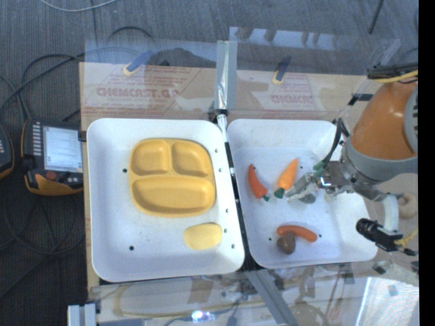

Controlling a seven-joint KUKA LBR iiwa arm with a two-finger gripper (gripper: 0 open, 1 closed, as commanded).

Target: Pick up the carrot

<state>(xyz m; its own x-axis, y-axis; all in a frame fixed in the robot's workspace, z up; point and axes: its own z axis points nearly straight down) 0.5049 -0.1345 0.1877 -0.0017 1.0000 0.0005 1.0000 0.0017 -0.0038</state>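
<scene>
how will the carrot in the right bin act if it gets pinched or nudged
The carrot looks like smooth moulded plastic, so it is probably stiff and light. Its round, tapered body lies flat on the bin floor, so a nudge would likely roll it in an arc. The glossy skin may slip out of the pincer if pinched near the thin tip.

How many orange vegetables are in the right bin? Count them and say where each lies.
3. One carrot lies mid-bin beside the gripper; a redder one lies near the left wall; a third lies near the front by a brown lump.
</scene>
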